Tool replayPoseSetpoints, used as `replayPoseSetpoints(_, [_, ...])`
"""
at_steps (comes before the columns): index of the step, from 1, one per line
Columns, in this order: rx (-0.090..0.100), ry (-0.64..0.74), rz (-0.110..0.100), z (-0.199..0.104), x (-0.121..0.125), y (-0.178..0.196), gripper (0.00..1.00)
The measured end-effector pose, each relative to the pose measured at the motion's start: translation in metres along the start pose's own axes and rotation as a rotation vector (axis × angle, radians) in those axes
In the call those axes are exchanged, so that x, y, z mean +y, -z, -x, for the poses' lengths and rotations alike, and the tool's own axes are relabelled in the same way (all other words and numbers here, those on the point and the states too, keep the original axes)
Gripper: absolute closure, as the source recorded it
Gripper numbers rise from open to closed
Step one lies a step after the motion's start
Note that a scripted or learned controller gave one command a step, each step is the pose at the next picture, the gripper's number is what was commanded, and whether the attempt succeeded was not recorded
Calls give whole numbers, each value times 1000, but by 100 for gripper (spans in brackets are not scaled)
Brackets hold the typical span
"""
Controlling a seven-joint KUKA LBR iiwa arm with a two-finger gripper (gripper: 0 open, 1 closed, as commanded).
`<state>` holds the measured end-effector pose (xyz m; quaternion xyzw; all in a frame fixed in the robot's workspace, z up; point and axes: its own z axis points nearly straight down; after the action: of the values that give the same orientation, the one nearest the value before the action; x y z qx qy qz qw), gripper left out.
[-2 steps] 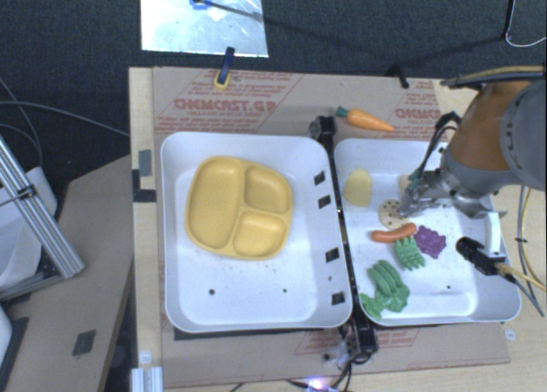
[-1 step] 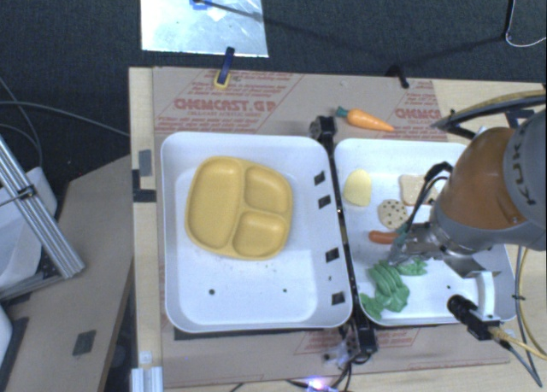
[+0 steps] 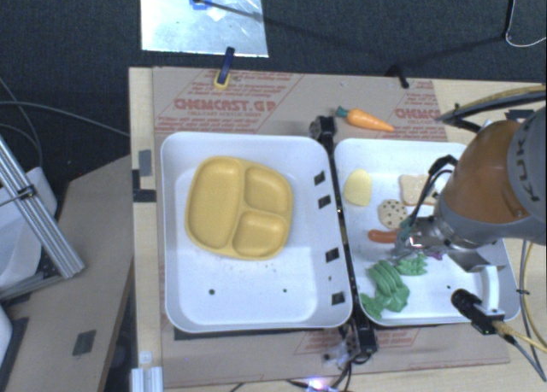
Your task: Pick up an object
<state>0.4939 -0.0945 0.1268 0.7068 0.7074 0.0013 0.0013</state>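
In the right bin (image 3: 479,309) lie several toy foods: a pale yellow piece (image 3: 358,186), a tan bread-like piece (image 3: 413,188), a speckled cookie (image 3: 391,211), a red-orange sausage (image 3: 383,235) and a green leafy piece (image 3: 389,284). The arm reaches in from the right, its orange band above the wrist. My gripper (image 3: 412,247) hangs low over the bin, just right of the sausage and above the green piece's upper end. Nothing is seen held in it.
The left bin (image 3: 179,296) holds a yellow divided plate (image 3: 240,207). A toy carrot (image 3: 366,119) lies on the cardboard behind the bins. A blue and yellow tool (image 3: 225,68) lies at the back. Cables run along the right side.
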Motion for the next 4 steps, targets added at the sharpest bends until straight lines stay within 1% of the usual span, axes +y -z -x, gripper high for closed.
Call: replayPoseSetpoints(4, [1,5,10,0,4,41,100])
